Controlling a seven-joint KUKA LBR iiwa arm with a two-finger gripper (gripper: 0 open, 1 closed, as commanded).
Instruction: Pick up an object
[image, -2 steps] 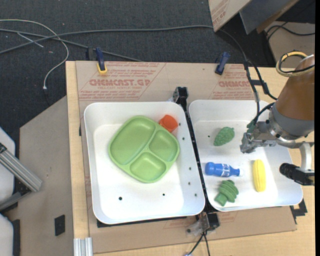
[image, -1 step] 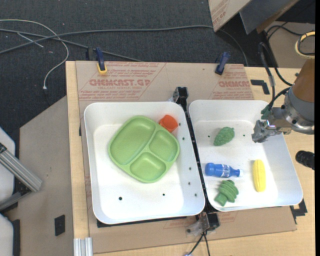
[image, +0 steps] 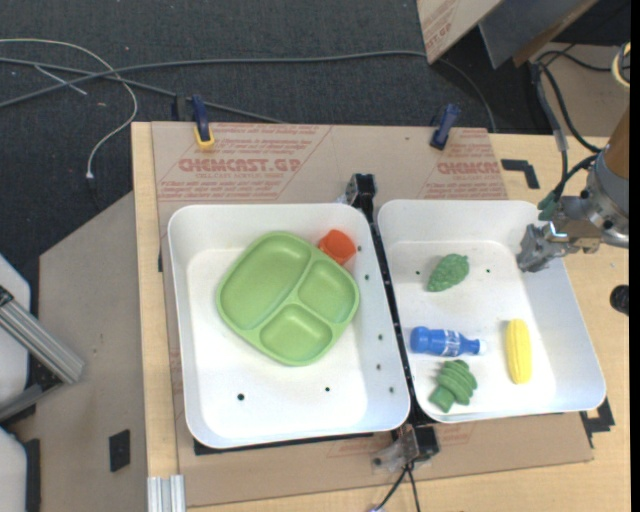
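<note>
fingers (image: 535, 250) above right bin (image: 560, 400)

Two white bins (image: 190, 300), one green tray (image: 288, 297), two green toys (image: 448, 272), one blue bottle (image: 445, 343), one yellow corn (image: 518, 351), one orange piece (image: 338, 244).

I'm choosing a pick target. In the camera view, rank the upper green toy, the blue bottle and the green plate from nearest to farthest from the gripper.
1. Upper green toy: right bin, just left of the gripper.
2. Blue bottle: right bin, lower and farther left.
3. Green plate: left bin, across the divider.
</note>
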